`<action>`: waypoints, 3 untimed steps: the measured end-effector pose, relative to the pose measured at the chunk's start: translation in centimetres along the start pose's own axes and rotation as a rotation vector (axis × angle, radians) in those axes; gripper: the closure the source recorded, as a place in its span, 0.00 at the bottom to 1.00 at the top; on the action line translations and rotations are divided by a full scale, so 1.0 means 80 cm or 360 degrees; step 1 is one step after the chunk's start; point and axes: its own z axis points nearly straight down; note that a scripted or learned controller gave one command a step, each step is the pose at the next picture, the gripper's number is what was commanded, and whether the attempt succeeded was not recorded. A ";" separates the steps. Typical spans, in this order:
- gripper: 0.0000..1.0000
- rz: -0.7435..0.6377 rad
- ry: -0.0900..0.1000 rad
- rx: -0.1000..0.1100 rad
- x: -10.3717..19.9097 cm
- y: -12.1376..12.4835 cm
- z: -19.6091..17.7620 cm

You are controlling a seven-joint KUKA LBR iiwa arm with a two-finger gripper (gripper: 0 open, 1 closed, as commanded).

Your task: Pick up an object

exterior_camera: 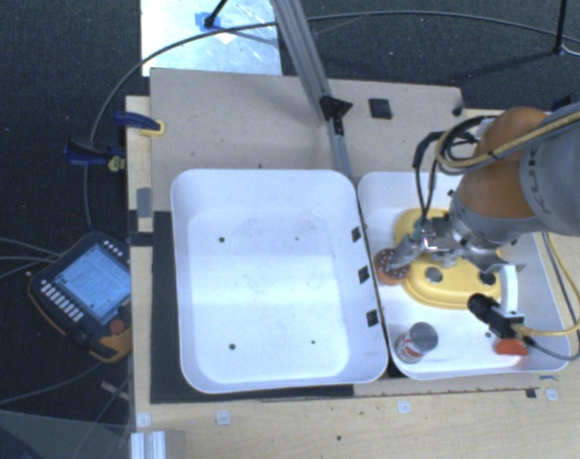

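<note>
Setting: a brown board bench (270, 122) on dark carpet (41, 65), bearing two shallow white bins side by side. Item 1, gripper (425, 245): low over the right bin (461, 369), at the end of the grey arm (519, 170) that enters from the right; whether it is spread or pressed together cannot be told, as the wrist hides it. Item 2, yellow plastic shape (442, 285): lying flat in the right bin directly under and beside the gripper, long axis slanting from upper left to lower right, its lower-right end the broader; no marking legible. Item 3, brown round disc (391, 265): just left of the gripper, touching the yellow shape's left edge, close to the wall between the bins. Item 4, small can (417, 341): grey top, reddish side, near the front wall of the right bin, apart from the yellow shape; label too small to read. Item 5, left bin (261, 285): white, with black clips (364, 274) along the shared wall. Item 6, grey pole (299, 36): slanting down to the bench's back edge, a black square (380, 108) near it. Item 7, blue clamp (87, 152): at the bench's left edge. Item 8, handheld control unit (84, 290): on the carpet to the left, screen lit blue, writing too small to read.
</note>
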 end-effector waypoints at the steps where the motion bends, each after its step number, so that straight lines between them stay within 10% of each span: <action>1: 1.00 -0.0002 0.0002 -0.0002 0.000 0.001 -0.014; 3: 1.00 -0.0006 0.0004 -0.0004 0.002 0.002 -0.147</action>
